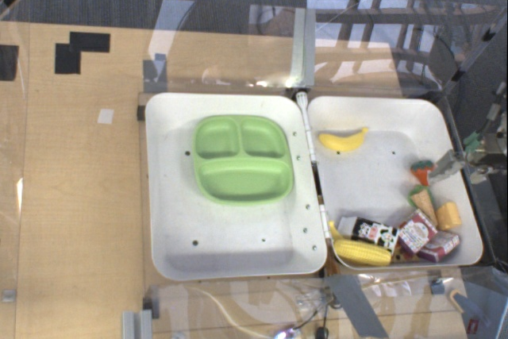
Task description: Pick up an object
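Now gripper [451,165] hangs at right bin's [381,111] 3 o'clock rim, beside carrot [421,170], likely lining up a grab. Can't tell pincer state.

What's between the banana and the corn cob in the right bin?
In the camera view, bare white bin floor separates the banana from the corn cob, until a small black-and-white carton just above the cob.

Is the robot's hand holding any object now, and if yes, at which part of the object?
It cannot be told. The hand is at the right bin's right edge, beside a small red toy.
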